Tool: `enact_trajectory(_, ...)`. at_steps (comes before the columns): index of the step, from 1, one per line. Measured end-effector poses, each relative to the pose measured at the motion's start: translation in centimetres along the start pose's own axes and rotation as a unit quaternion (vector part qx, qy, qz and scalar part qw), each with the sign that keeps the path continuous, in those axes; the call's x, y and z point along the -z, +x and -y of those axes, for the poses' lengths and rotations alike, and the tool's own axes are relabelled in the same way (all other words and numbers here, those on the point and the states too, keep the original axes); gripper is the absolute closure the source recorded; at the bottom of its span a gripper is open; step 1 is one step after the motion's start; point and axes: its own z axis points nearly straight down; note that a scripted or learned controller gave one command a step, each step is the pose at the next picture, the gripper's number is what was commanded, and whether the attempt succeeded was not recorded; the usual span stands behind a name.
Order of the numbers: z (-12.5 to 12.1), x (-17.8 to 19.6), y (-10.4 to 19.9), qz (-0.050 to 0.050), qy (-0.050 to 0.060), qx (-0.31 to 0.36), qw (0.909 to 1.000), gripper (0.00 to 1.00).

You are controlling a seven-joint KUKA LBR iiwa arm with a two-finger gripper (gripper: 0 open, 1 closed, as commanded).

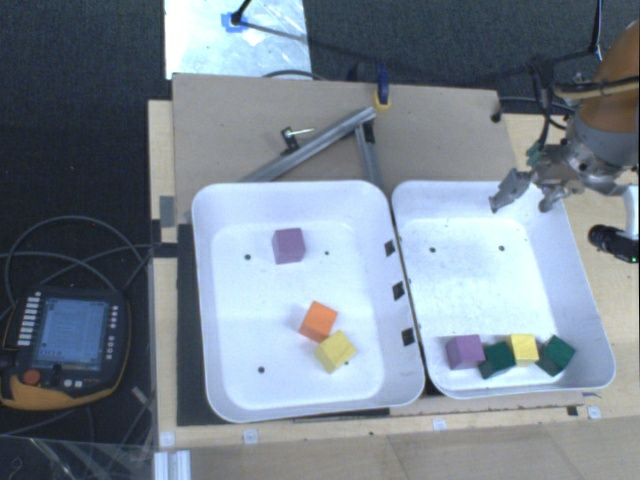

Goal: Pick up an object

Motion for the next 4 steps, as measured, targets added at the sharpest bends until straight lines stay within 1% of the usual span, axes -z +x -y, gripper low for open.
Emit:
enact_trajectory(1, 0.0, 0.0, 0.0, 0.0, 0.0, 0.0, 1.0, 0.0)
enact_trajectory(2, 0.3, -4.3, 0.6, 0.0, 0.002, 0.0, 1.0, 0.0)
enact_trajectory(3, 0.6, -8.5, 0.5, 0.0, 0.002, -0.001, 1.0, 0.0)
enact_trajectory(4, 0.6, -11.0, 0.5, 0.0, 0.001, -0.001, 1.0, 0.0)
